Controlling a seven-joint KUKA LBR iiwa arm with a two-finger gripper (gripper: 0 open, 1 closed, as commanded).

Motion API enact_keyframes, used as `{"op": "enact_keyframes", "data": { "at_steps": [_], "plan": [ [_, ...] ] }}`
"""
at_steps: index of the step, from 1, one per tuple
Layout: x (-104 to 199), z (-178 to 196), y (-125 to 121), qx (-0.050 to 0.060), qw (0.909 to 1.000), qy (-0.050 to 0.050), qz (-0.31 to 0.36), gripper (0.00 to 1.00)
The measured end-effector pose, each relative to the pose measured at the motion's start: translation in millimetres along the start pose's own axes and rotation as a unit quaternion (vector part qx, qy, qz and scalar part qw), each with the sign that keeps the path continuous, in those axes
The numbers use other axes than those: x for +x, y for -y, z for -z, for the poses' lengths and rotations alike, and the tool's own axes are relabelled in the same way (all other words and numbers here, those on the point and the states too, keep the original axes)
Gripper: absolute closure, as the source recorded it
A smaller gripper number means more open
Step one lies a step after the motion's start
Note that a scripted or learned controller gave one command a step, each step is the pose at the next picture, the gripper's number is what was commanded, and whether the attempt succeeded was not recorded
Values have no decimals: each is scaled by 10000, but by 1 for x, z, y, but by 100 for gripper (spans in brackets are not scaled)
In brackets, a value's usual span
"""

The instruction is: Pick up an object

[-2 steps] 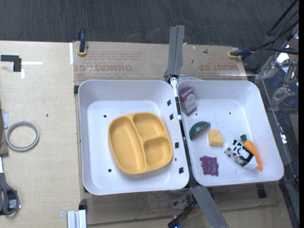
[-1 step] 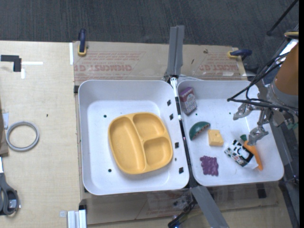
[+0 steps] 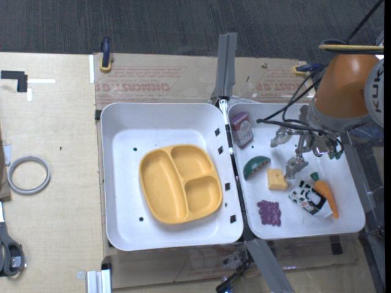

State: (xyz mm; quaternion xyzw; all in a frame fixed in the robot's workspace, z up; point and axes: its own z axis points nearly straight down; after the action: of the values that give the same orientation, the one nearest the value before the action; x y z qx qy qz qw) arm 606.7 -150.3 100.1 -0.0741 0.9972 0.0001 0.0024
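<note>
The right bin (image 3: pixel 342 224) holds several small toys: a yellow cheese block (image 3: pixel 277 179), a green half-round piece (image 3: pixel 256 165), a purple grape bunch (image 3: pixel 269 212), an orange carrot (image 3: pixel 326 193), a black-and-white patterned item (image 3: pixel 305 198) and a purple-labelled packet (image 3: pixel 242 129). My gripper (image 3: pixel 295 165) hangs over the bin's middle, just right of and above the cheese block, fingers pointing down. Nothing shows between its fingers.
The left bin (image 3: pixel 116 182) contains a yellow three-compartment plate (image 3: pixel 181 183). A grey divider post (image 3: pixel 226 60) stands between the bins at the back. On the bench at left lie a roll of tape (image 3: pixel 26 174) and scissors (image 3: pixel 11 255). Cables trail near the arm.
</note>
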Motion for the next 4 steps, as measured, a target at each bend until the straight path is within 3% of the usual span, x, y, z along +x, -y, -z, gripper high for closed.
{"op": "enact_keyframes", "data": {
  "at_steps": [1,2,4],
  "plan": [
    [-40,25,-41,9,9827,3,-1852,0],
    [24,-8,-59,8,9638,-20,-2665,0],
    [-45,-8,-45,15,8898,-5,-4563,0]
  ]
}}
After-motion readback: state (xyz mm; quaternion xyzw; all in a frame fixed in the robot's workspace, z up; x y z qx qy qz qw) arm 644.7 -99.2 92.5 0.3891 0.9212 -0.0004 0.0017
